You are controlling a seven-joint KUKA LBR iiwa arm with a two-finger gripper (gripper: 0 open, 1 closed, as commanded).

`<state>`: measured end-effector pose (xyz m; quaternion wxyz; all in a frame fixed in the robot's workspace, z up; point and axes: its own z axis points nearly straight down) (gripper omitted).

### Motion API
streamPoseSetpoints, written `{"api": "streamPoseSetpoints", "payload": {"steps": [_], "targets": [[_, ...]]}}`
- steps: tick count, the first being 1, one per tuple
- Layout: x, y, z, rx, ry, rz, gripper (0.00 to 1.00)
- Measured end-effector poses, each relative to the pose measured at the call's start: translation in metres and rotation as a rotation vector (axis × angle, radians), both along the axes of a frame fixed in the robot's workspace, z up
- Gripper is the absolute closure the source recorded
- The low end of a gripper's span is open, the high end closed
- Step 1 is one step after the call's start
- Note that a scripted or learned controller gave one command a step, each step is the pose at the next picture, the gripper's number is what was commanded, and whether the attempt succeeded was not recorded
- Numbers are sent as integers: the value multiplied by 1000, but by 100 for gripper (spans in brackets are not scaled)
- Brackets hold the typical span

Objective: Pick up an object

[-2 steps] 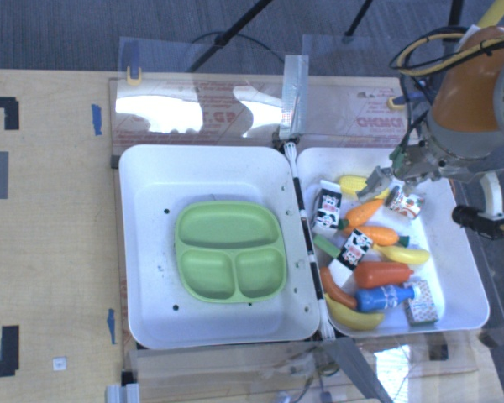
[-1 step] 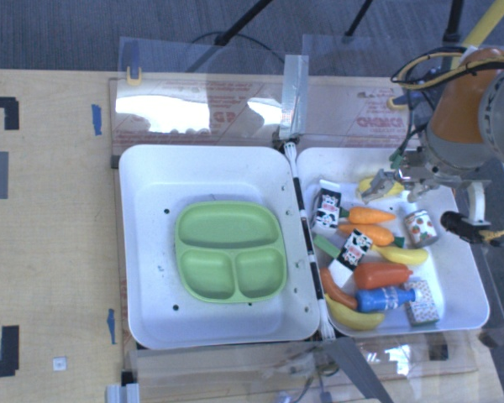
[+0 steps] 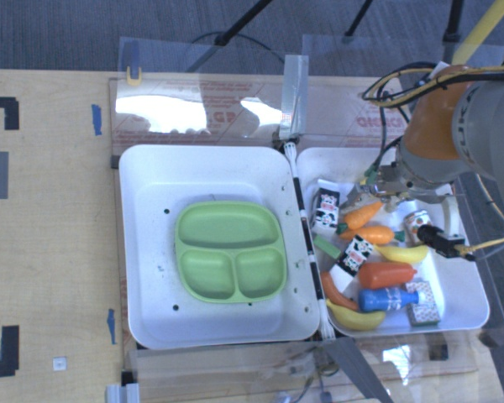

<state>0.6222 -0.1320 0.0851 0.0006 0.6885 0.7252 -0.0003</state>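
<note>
Two shallow white plastic bins sit side by side on the wooden bench. The left bin has a light green three-compartment plastic tray lying flat in its middle. The right bin is where all the clutter is.

So the grey arm with the orange band comes in from 3 o'clock and hangs over the upper part of the right bin. The two-finger gripper is down near the pile, but honestly I can't tell how far apart its jaws are or whether anything is between them, too much wrist and cable in the way.

Just at 7 o'clock from the gripper lies an orange toy carrot, close by, maybe touching, hard to say. A black-and-white cow-print carton stands at 9 o'clock from the carrot. Further toward 6 o'clock: a red toy pepper, a blue plastic bottle lying on its side, and a yellow toy banana along the bin's near edge.
</note>
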Motion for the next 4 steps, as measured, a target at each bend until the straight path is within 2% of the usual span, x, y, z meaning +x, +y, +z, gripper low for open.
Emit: {"api": "streamPoseSetpoints", "payload": {"steps": [1, 2, 3, 4], "targets": [[1, -1, 9, -1, 0, -2, 100], [-41, 44, 97, 1, 5, -192, 100], [-62, -34, 92, 2, 9, -260, 100], [-52, -6, 120, -1, 6, -585, 100]]}}
